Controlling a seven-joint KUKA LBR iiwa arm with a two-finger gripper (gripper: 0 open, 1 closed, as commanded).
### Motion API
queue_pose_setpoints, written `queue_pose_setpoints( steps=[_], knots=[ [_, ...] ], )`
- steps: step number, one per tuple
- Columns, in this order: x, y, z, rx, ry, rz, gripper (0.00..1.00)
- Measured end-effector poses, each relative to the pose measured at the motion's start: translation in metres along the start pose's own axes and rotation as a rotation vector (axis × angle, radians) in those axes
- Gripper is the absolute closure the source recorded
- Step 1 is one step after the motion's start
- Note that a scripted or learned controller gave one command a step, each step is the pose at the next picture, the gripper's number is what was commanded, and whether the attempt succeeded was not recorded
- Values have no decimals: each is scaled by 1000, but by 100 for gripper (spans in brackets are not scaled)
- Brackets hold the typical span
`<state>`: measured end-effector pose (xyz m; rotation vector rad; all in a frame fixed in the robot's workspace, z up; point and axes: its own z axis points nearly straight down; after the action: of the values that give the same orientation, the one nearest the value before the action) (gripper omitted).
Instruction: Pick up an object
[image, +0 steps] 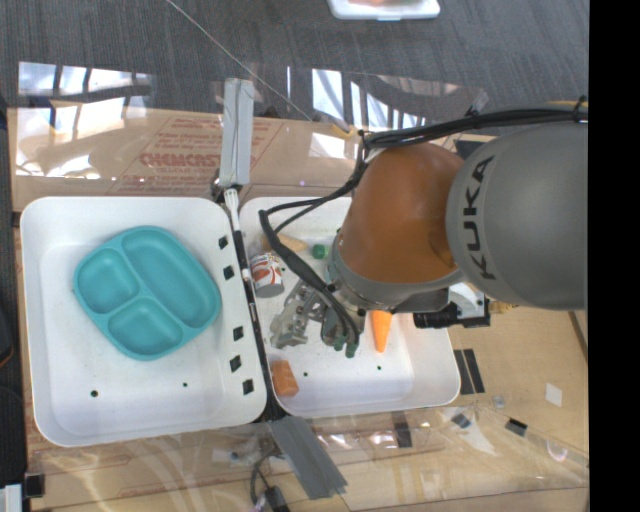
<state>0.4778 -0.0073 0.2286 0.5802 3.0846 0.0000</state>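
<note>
My gripper (300, 322) reaches down into the right bin (430, 385), its metal fingers low over the bin's left part. A small red and white can (266, 272) lies just up and left of the fingers. Beside the gripper on the right lies an orange carrot (381, 331). An orange-brown block (285, 378) sits near the bin's front left corner. A small green piece (319, 252) and a tan item (292, 243) show at the bin's back, partly hidden by the arm. I see nothing clearly between the fingers.
The left bin (60, 390) holds a teal divided plate (147, 290). A grey divider with black clips (240, 300) runs between the bins. The arm's orange band and grey body (440, 230) cover much of the right bin's back.
</note>
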Motion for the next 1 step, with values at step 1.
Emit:
queue_pose_setpoints(
  steps=[1],
  knots=[
    [23,57,9,1,5,-191,100]
  ],
)
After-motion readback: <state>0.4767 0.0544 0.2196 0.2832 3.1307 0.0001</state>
